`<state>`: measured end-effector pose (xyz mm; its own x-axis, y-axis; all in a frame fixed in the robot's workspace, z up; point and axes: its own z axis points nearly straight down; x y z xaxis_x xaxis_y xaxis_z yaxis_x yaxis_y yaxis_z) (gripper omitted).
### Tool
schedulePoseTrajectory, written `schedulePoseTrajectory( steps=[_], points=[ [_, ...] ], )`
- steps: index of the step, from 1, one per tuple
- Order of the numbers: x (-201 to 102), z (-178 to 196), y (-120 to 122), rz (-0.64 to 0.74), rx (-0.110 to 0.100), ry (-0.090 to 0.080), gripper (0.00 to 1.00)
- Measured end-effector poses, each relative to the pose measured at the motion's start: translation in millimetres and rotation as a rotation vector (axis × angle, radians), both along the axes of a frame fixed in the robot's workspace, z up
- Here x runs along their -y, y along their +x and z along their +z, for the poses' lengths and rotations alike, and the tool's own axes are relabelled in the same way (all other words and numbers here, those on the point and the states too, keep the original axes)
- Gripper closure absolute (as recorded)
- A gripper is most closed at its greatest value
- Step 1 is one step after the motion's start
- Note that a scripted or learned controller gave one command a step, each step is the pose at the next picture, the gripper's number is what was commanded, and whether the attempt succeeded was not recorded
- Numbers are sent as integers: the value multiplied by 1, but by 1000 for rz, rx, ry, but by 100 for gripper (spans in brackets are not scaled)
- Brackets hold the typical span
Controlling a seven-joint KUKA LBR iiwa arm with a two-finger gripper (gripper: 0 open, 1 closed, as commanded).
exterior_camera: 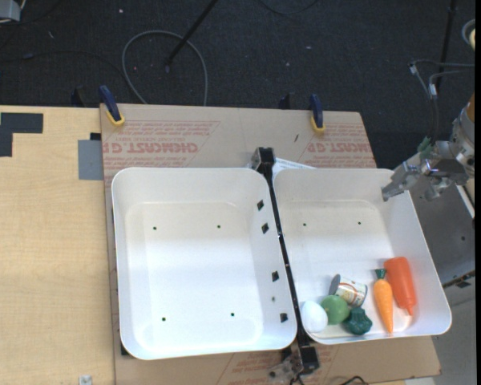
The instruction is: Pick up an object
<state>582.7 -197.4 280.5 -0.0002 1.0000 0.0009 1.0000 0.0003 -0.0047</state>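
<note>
Approach step, nothing picked yet. Gripper (423,175) hangs over the far right rim of the right bin (345,215), well apart from the objects; too small and blurred to tell how it is set, and nothing shows in its hold. Candidates cluster in that bin's near corner: red-orange piece (402,284), carrot (383,304) just beside it, small can (351,292), green lump (334,308), dark green piece (357,322), white egg (314,315). Left bin (192,255) offers none. Next move likely calls for travel toward the near corner, then descent onto one item; crowding may hamper a clean grasp.
</note>
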Motion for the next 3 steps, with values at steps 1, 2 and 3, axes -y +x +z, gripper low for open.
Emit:
schedulePoseTrajectory(
  steps=[1,2,3],
  points=[
    [-16,-31,36,-1,-2,1,0],
    [-4,-136,-40,-3,-10,3,0],
    [8,-164,-62,3,7,0,0]
  ],
)
